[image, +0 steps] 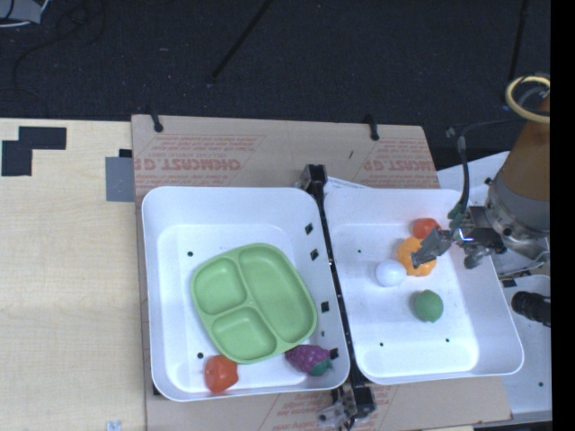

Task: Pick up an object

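The grey claw [434,245] overlaps a small orange object [418,260] in the right white bin [467,353]; whether it grips cannot be told; a red-orange object [424,228] sits partly hidden behind it; the arm is cut off at right.

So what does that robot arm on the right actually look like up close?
The arm is a thick, rounded grey column with an orange band near the top and a yellowish ring above it. A dark cable runs down beside it. At its end sits a metal gripper of grey and black parts, with thin dark fingers.
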